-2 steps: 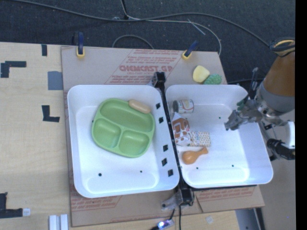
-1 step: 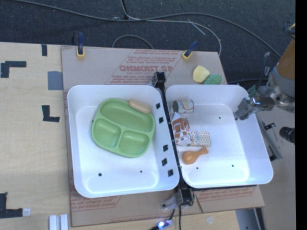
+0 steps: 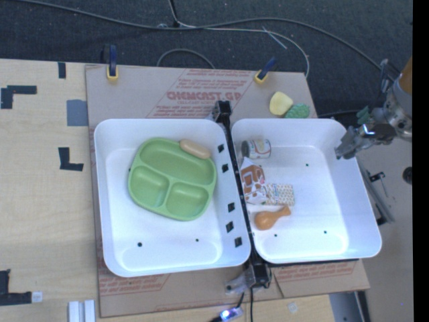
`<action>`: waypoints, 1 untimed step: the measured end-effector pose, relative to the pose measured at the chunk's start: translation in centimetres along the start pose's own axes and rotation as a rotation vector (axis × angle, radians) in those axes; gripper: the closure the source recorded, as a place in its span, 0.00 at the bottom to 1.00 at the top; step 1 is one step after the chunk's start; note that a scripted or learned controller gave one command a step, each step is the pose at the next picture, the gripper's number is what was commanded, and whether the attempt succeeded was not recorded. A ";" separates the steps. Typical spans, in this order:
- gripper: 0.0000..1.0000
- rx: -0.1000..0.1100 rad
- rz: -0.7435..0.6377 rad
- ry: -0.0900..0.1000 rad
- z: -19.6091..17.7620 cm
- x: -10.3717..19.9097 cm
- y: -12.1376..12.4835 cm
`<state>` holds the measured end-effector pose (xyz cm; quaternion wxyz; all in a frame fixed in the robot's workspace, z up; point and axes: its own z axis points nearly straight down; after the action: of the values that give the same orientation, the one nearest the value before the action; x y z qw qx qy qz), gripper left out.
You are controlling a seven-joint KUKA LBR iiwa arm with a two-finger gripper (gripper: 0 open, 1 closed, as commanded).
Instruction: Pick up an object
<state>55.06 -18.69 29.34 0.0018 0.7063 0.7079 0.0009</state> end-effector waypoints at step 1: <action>1.00 0.006 -0.001 0.001 1.5 4.3 -0.7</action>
<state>54.32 -14.39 27.83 -0.0009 0.7059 0.7083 -0.0008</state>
